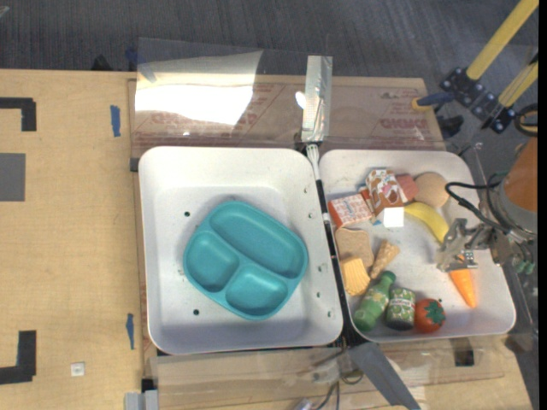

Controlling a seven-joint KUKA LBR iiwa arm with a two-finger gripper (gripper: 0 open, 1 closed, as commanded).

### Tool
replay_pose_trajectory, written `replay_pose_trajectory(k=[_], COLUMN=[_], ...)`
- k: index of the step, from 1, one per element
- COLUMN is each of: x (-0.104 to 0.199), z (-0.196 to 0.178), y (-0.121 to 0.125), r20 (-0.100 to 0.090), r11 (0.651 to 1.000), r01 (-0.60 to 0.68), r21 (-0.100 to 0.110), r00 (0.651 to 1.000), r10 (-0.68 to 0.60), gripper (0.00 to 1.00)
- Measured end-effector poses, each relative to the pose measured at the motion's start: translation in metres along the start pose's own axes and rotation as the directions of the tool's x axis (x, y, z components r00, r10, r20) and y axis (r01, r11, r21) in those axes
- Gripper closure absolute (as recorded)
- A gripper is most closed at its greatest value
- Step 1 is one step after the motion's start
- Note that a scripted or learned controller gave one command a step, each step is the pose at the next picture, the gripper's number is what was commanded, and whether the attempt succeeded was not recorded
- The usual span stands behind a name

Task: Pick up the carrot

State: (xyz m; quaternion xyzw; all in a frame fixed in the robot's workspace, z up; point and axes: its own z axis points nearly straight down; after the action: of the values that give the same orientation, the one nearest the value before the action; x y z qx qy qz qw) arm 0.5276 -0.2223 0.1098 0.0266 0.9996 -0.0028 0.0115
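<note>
Carrot [464,287] in right bin [500,319], at 6 o'clock of gripper [459,254], just below, touching; opening indiscernible.

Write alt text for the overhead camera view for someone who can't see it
The arm's tool hangs in the right bin just above the orange carrot, which lies on the bin floor. Toy food crowds that bin, including a banana, a tomato and a green bottle. The left bin holds a teal divided plate.
</note>
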Motion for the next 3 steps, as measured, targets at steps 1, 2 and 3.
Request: replay_pose_trajectory(k=[1, 2, 3], x=[0.0, -0.002, -0.002], z=[0.001, -0.01, -0.009], y=[0.0, 0.001, 0.001], r20=[-0.001, 0.006, 0.005], r11=[1.0, 1.0, 1.0], r01=[0.0, 0.002, 0.002], r21=[0.0, 0.001, 0.001], r00=[1.0, 1.0, 1.0], r10=[0.0, -0.002, -0.002], gripper=[0.0, 1.0, 0.0])
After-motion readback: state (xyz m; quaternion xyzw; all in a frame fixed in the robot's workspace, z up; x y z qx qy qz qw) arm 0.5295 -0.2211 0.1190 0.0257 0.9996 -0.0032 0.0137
